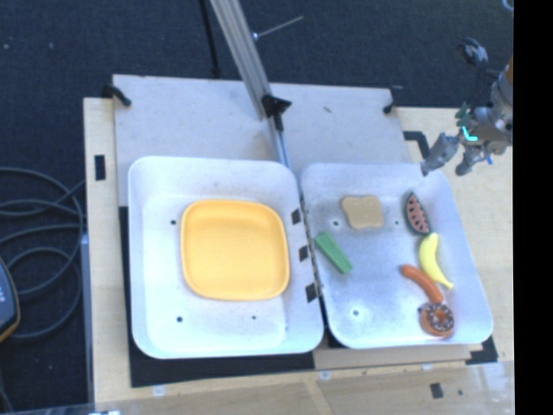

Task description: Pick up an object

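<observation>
**Gripper waits off the right bin's far corner**

Dark floor surrounds the bench (104,258). Open, empty gripper (452,157) hangs beyond the right bin (371,318); best to descend squarely over one isolated item, such as the toast (362,212). Count: one plate (234,249), toast, green block (333,252), melon slice (416,213), banana (434,258), sausage (422,283), donut (436,318).

My gripper (451,158) is a small grey metal piece with two short, pale grey fingers (435,152). Just above them on the body I see a tiny teal light. Higher still, the wrist is grey, with a sliver of orange at its edge.
</observation>
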Robot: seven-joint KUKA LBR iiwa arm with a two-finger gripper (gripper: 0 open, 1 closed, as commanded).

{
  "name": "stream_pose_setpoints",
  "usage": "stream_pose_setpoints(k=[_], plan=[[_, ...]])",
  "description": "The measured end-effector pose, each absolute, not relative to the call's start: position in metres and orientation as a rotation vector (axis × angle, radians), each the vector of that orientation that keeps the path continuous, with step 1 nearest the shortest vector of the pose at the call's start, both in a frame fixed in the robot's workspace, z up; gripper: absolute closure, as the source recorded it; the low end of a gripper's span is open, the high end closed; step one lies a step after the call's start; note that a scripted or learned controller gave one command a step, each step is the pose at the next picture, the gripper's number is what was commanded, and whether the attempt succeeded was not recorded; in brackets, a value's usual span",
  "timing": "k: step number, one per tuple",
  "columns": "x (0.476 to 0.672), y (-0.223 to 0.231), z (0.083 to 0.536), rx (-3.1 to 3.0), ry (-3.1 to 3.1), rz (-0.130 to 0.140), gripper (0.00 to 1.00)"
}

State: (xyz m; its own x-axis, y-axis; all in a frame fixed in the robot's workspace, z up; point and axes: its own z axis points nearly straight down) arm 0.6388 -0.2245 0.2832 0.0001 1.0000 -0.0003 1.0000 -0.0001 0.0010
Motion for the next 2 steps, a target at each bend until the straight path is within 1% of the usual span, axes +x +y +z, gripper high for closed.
stream_pose_setpoints(k=[1, 2], plan=[[0.639, -0.225, 0.283, 2.221, 2.221, 0.001, 0.00], [0.636, -0.219, 0.222, 2.224, 2.224, -0.004, 0.00]])
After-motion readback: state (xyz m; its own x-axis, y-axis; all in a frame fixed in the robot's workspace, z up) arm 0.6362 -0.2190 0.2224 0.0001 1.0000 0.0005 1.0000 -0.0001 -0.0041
